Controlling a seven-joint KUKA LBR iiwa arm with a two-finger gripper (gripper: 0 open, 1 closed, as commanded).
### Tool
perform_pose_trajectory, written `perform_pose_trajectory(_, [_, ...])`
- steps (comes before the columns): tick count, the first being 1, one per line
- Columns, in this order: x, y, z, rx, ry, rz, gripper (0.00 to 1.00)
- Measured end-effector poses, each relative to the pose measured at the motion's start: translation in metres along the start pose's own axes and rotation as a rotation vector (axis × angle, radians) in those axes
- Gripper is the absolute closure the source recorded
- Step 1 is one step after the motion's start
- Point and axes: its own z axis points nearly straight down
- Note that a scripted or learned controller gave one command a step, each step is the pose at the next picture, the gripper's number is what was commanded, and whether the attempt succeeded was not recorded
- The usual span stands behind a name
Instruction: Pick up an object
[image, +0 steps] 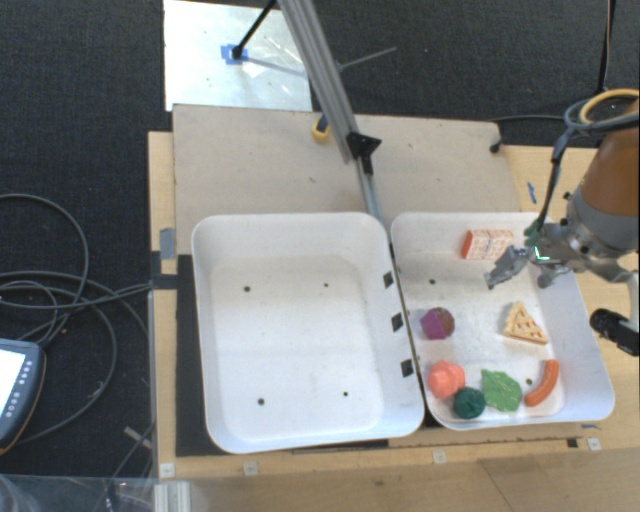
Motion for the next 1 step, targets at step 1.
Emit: perform_pose_trajectory(1, [-0.0001,0.0008,-0.0022,-0.004,-0.001,0.001,0.00])
